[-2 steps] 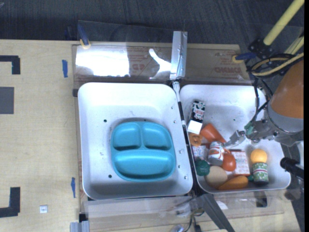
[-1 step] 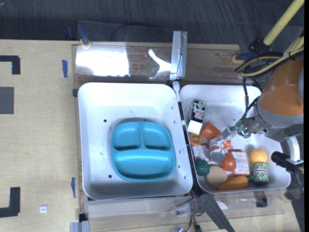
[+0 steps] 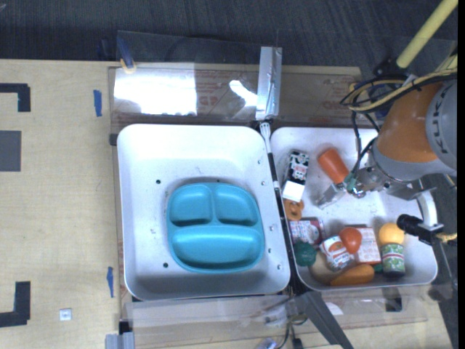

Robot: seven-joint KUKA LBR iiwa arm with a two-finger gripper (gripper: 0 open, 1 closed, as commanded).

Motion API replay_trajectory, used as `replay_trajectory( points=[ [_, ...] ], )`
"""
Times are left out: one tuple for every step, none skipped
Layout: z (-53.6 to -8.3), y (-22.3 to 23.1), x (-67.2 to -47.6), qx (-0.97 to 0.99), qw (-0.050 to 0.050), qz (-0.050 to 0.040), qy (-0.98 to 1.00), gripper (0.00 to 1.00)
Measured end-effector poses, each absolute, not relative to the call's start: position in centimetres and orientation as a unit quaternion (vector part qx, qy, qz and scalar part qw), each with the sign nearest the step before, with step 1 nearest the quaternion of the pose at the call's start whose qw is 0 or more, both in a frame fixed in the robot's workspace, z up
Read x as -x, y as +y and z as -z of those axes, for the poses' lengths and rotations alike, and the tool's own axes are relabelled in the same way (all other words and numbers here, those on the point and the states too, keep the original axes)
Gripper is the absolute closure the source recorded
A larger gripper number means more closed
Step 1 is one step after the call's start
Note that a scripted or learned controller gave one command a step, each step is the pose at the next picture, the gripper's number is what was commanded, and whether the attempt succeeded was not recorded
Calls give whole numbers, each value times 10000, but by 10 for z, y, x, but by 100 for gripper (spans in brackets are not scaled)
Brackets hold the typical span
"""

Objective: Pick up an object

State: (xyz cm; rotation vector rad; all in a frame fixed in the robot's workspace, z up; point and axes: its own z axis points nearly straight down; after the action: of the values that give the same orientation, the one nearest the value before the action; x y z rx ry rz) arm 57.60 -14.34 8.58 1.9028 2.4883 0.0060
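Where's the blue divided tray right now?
The blue divided tray lies in the middle of the left bin, on the camera view's left side, across the divider from the cluttered right bin.

The grey arm with the orange band [image 3: 414, 133] is cut off by the right edge, and it covers the right white bin's [image 3: 320, 138] far right corner. The gripper [image 3: 336, 193] is small and blurred, so how its fingers stand cannot be told. The labels on the small packages [image 3: 363, 247] heaped along that bin's near side are too small to read. A yellow rod [image 3: 430, 22] leaves the frame at the top right.
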Motion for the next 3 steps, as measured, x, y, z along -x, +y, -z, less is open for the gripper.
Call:
replay_trajectory(
  points=[
    [-85,-160,-629,-6144,23,-9,7890,0],
    [-93,-160,-629,-6127,3,11,7903,100],
    [-198,-68,-593,-5610,22,-21,8278,100]
  ],
)
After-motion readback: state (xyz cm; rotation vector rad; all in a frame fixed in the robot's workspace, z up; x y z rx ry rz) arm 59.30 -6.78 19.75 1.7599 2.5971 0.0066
